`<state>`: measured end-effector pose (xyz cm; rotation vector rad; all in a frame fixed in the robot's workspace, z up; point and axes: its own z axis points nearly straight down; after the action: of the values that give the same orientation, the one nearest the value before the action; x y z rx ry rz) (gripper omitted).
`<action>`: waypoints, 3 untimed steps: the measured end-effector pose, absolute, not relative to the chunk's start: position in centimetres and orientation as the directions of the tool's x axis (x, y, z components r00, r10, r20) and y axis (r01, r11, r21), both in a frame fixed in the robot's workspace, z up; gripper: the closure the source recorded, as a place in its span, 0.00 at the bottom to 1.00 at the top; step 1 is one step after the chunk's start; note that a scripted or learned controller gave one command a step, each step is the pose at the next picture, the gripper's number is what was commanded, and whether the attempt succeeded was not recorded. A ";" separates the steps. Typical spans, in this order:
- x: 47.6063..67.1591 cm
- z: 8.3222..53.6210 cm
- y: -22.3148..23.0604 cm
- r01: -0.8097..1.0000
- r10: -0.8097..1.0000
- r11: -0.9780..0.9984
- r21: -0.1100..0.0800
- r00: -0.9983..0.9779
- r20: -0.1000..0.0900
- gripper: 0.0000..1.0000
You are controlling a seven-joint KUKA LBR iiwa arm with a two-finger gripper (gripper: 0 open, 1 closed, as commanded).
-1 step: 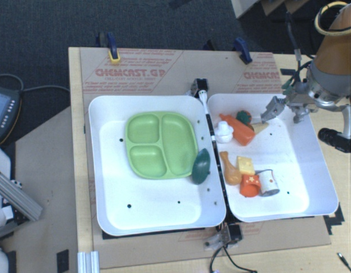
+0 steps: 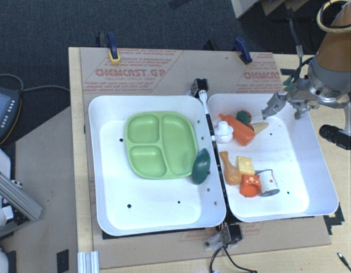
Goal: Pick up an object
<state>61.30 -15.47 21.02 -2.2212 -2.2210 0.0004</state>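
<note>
My gripper (image 2: 287, 108) hangs over the back right part of the right bin (image 2: 312, 152), its two fingers spread apart with nothing between them. It is open. To its left lie an orange carrot (image 2: 239, 131), a dark green piece (image 2: 243, 116), a cream cone-shaped piece (image 2: 259, 127) and a small white object (image 2: 224, 132). Nearer the front of that bin are a tan drumstick (image 2: 229, 169), a yellow block (image 2: 245, 165), a red-orange piece (image 2: 249, 187) and a small can (image 2: 268, 182).
The left bin (image 2: 107, 198) holds a light green divided plate (image 2: 162, 145), with a dark green oval object (image 2: 200, 166) leaning at the plate's right edge. The bins stand on a cardboard sheet (image 2: 136, 67) held by blue clamps.
</note>
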 end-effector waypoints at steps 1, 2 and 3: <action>62.0 15.9 -16.1 1.000 1.000 0.000 -0.005 0.000 0.001 0.00; 62.0 9.6 -16.4 1.000 1.000 0.000 -0.006 0.000 0.001 0.00; 62.0 8.4 -16.3 1.000 1.000 0.000 -0.004 0.000 0.001 0.00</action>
<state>61.96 -16.34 8.41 -2.2189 -2.2198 0.0032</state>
